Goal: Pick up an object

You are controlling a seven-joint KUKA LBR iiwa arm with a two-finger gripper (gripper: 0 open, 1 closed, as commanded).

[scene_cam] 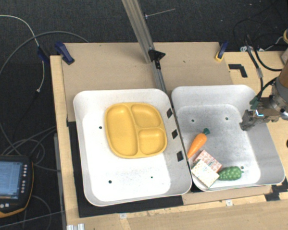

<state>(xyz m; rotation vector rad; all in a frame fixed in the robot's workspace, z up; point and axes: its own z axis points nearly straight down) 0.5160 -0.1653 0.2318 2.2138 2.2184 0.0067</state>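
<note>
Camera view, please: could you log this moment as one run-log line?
gripper: right bin's right edge, holding nothing seen | carrot, packet, green toy: right bin, untouched | yellow tray: left bin

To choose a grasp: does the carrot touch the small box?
Cannot tell. In the camera view the carrot tip ends right at the small box corner, with neither gap nor contact plain.

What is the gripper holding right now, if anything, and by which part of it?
Nothing. The gripper hangs over the right bin's right side, nothing showing between its fingers; the carrot, small box and green toy lie apart from it.
</note>
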